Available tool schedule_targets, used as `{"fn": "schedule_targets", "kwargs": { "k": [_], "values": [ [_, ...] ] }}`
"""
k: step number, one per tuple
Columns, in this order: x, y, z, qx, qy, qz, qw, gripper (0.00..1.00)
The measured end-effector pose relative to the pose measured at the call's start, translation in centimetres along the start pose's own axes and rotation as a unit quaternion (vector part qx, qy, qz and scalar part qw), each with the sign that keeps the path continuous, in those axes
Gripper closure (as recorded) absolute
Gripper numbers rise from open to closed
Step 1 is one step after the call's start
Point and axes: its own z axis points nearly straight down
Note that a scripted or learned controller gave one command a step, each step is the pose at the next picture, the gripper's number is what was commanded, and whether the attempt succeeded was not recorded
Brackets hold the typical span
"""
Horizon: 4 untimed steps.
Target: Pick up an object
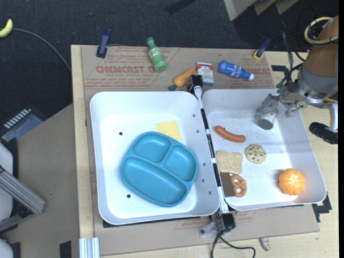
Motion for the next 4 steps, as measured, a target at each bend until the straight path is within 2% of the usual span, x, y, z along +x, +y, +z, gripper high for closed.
{"fn": "schedule_targets", "kwargs": {
  "k": [1,2,3,4],
  "values": [
    [-0.5,1.3,5.2,0.0,0.002,-0.001,1.0,0.0],
    [-0.6,1.3,4.1,-0.002,0.0,-0.002,1.0,1.0],
    [5.8,2.7,5.1,0.002,0.001,-0.001,1.0,1.0],
    [14.0,0.3,-5.0,-0.003,0.001,-0.002,1.0,1.0]
  ]
}}
